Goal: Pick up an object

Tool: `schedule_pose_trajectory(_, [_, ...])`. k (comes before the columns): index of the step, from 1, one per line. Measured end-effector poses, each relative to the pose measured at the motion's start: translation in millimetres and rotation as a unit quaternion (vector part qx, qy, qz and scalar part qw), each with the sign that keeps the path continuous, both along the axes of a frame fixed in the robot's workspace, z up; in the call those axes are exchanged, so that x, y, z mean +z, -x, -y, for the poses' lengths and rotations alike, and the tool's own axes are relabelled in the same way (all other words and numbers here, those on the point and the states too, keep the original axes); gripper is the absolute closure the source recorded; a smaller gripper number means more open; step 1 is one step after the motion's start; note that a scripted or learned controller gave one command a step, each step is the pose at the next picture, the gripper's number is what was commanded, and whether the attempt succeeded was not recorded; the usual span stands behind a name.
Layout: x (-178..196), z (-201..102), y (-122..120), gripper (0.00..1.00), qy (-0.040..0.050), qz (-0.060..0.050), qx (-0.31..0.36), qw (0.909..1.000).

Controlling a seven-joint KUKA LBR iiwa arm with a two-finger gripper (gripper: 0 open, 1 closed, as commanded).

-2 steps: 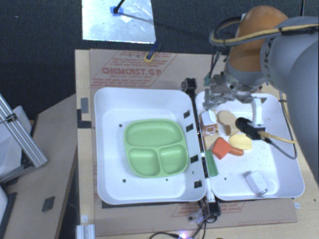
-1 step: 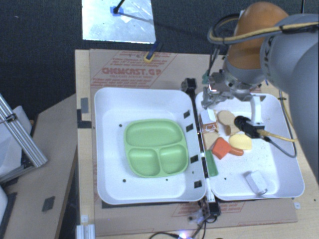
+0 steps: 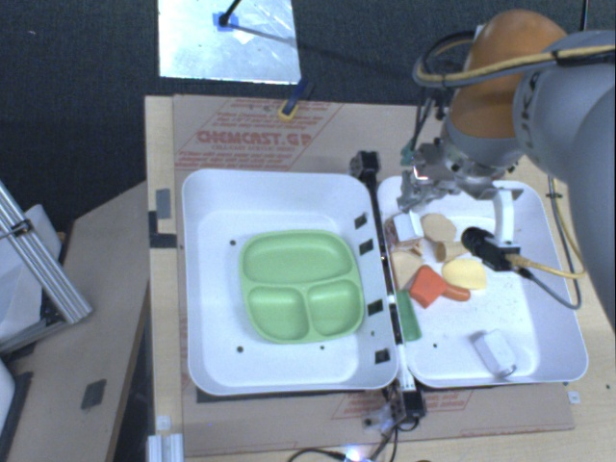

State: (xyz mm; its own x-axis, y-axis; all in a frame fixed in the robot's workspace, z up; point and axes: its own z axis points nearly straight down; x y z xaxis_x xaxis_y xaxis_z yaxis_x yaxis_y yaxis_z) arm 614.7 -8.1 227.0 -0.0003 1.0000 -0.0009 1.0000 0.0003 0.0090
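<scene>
Camera view looks down on 2 shallow white bins: the left bin [image 3: 207, 219] holds a pale green 3-compartment plastic tray [image 3: 300, 285], the right bin [image 3: 549, 340] a cluster of small toy-like pieces. The two-finger gripper [image 3: 416, 192] hangs low over the right bin's far left corner, just above a white-and-tan block [image 3: 404, 229]; whether it is spread or pinched I cannot tell. Beside that block lie a beige rounded piece [image 3: 439, 226], a yellow lemon-like piece [image 3: 466, 274], an orange wedge [image 3: 426, 286] and, apart, a white flat block [image 3: 495, 351]. These probably weigh little, feel stiff and smooth; the rounded ones may slip, so flat block sides suit gripping best.
</scene>
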Motion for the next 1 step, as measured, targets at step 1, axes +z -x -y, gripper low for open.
schedule_pose_trajectory(1, [0.8, -9.9, 13.8, 1.0, -0.0003, -0.004, 0.002, 1.0])
